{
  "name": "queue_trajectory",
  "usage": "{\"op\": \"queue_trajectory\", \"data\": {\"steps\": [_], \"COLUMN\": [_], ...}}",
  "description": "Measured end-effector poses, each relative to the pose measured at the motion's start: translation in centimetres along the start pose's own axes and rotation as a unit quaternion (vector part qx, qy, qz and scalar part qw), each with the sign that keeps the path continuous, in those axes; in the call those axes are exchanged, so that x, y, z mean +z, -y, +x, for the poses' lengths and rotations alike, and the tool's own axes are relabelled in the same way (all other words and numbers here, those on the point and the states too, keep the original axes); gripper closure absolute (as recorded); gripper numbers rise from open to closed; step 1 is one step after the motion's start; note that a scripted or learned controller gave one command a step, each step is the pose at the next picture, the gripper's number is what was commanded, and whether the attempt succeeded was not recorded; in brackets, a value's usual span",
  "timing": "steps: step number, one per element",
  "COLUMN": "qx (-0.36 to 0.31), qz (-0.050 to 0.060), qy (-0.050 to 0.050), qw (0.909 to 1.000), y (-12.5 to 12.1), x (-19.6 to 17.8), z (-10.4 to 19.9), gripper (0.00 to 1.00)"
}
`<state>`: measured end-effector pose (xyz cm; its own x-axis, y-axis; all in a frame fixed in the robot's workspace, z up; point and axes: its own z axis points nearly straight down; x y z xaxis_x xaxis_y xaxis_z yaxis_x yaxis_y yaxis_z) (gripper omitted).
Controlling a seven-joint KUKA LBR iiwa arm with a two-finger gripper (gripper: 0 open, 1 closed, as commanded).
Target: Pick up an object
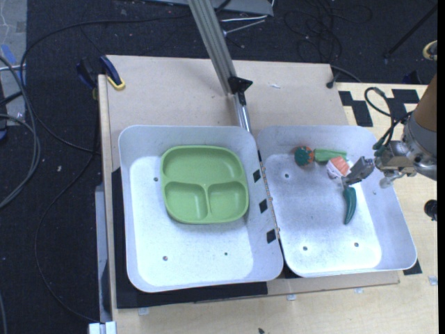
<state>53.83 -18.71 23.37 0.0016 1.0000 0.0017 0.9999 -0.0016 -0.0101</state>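
In the right bin lie a few small toys. A long teal piece rests near the bin's right side. At the back sit a round green and orange toy, a light green piece and an orange and white piece. My gripper reaches in from the right and hangs low just above the teal piece's upper end, close beside the orange and white piece. Nothing visibly sits in its grasp.
The left bin holds a green divided plate. A slanted metal pole rises behind the bins. Black clips sit along the seam between the bins. Cables trail at the bench's right edge.
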Motion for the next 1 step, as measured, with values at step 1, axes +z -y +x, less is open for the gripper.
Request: {"op": "queue_trajectory", "data": {"steps": [1], "qx": [-0.001], "qz": [-0.005], "qy": [0.001], "qw": [1.0000], "y": [-0.23], "x": [-0.50], "z": [0.02], "gripper": [0.00]}}
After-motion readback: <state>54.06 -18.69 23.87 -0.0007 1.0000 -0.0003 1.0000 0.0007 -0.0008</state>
